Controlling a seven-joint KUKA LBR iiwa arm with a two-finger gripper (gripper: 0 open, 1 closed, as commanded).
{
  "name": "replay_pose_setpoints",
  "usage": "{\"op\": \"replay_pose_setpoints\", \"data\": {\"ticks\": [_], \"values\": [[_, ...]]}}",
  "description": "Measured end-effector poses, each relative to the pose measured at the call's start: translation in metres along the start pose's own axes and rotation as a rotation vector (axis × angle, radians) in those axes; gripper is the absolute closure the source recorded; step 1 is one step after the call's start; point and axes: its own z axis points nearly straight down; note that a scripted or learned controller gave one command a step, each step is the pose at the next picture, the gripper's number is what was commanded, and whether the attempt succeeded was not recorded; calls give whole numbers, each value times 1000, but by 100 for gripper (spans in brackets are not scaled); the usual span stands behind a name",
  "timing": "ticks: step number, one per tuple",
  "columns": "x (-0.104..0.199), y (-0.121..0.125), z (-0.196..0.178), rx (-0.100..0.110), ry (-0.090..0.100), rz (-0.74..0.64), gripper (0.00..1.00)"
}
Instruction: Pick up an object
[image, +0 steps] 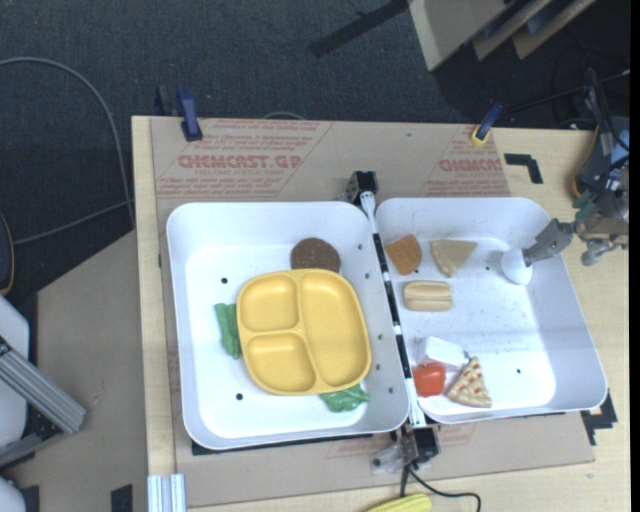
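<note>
The left bin (190, 300) holds a yellow divided tray (303, 331) with a brown patty (316, 254) touching its far edge, a green leaf (229, 330) tucked at its left side and another green piece (344, 400) at its near edge. Right of the tray, in the right bin (560, 330), lie an orange wedge (405, 253), a tan wedge (453, 255), a hot dog bun (427, 295) (long axis pointing across toward the tray), a red tomato (429, 379) touching a pizza slice (468, 384) whose tip points away from the tray's near side, and a white piece (445, 350). The gripper (540, 248) sits far right of the tray over the right bin's far corner beside a small white round thing (515, 268), and whether it is spread or pressed together cannot be told.
</note>
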Motion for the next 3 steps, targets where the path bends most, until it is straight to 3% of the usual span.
{"op": "replay_pose_setpoints", "data": {"ticks": [1, 2, 3], "values": [[24, 51, 139, 2, 1, -1, 0], [102, 91, 170, 0, 2, -1, 0], [92, 116, 170, -1, 0, -1, 0]]}}
